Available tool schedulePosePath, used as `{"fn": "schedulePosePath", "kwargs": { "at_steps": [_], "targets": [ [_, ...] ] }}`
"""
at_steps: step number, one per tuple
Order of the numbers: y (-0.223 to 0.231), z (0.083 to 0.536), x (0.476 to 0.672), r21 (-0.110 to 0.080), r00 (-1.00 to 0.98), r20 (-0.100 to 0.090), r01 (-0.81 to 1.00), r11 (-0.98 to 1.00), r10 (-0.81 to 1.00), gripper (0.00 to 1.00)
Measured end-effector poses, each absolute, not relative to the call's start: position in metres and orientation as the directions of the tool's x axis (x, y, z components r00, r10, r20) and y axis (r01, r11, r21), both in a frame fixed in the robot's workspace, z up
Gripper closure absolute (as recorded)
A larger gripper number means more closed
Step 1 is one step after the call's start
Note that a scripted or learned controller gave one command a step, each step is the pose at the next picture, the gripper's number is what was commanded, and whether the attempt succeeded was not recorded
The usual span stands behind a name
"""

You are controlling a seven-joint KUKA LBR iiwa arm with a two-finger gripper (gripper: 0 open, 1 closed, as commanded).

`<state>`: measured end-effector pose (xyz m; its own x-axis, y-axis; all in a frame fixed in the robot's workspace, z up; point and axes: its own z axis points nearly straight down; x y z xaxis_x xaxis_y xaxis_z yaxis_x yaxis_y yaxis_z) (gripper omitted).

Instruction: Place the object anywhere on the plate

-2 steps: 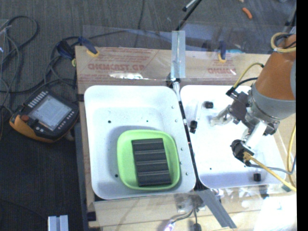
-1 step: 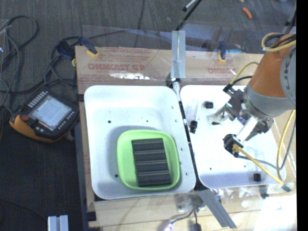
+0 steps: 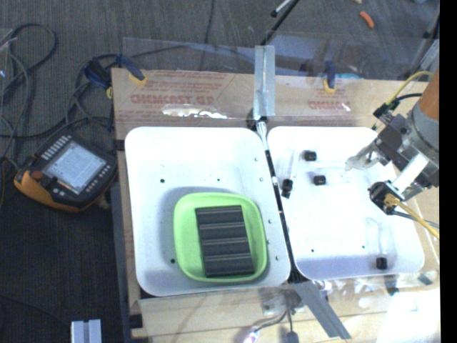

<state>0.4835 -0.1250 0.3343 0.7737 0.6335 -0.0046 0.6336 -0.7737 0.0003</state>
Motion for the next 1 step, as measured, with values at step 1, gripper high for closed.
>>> {"fn": "schedulePosePath", "kwargs": {
  "at_steps": [1],
  "targets": [
    [-0.1713,0.3128,0.4829,-0.001,0.805,-0.006,0.594,-0.805,0.594,0.00]
  ]
}}
